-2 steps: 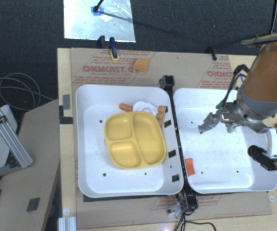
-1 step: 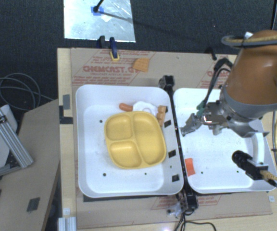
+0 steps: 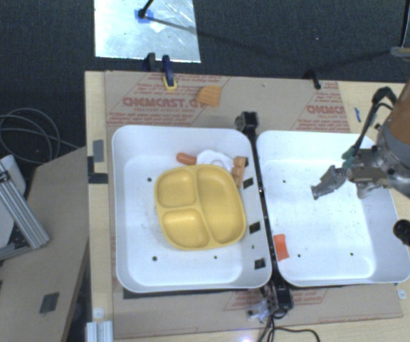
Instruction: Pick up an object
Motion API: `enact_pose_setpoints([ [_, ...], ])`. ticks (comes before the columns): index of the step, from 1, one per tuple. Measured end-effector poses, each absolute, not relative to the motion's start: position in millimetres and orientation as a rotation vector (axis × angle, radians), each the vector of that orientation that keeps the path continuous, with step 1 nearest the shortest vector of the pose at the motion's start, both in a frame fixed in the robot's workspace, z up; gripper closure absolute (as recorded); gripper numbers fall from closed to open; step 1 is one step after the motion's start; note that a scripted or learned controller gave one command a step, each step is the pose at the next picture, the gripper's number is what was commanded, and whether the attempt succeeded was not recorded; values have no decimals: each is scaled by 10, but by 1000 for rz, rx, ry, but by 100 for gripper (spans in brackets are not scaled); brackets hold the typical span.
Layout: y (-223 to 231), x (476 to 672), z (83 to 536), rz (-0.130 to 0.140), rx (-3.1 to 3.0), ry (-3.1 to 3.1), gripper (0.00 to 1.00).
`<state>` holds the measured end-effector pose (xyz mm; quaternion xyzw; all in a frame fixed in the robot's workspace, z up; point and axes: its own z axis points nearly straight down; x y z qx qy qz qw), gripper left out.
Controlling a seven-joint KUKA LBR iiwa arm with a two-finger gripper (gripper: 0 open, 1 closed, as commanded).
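The gripper (image 3: 324, 188) hung over the right bin (image 3: 383, 262), above its upper middle floor, with the grey arm (image 3: 408, 144) reaching in behind it from the right. Whether its fingers stood apart or together could not be told at this size; nothing was seen between them. The bin floor below and ahead of the gripper lay bare and white, speckled with dark flecks, giving open room toward the near wall and toward the central divider (image 3: 258, 191), where the two bins met under black clips.

The only item in the gripper's own bin was a small orange block (image 3: 280, 246), lying below and to the left of the gripper, tight against the bin's left wall near its lower corner. It appeared short, rectangular and bright orange-red.

Across the divider, well to the left of the gripper, the left bin (image 3: 130, 191) held a yellow three-compartment plate (image 3: 199, 206), which took up most of the middle of the floor. Beyond the plate's far rim lay an orange sausage-shaped piece (image 3: 186, 159), a white item (image 3: 213, 158) and a tan block (image 3: 239, 168), the last just beside the divider. Room was tight around that cluster, hemmed between the plate rim and the far wall.

Outside the bins, on the cardboard sheet (image 3: 319, 109) past the left bin, rested a tan wedge (image 3: 208, 95).
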<state>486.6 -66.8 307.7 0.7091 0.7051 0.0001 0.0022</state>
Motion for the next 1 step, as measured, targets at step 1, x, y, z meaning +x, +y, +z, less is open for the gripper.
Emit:
enact_pose_setpoints([
  [1,48,4861,2404,-2,2214,2236,0],
])
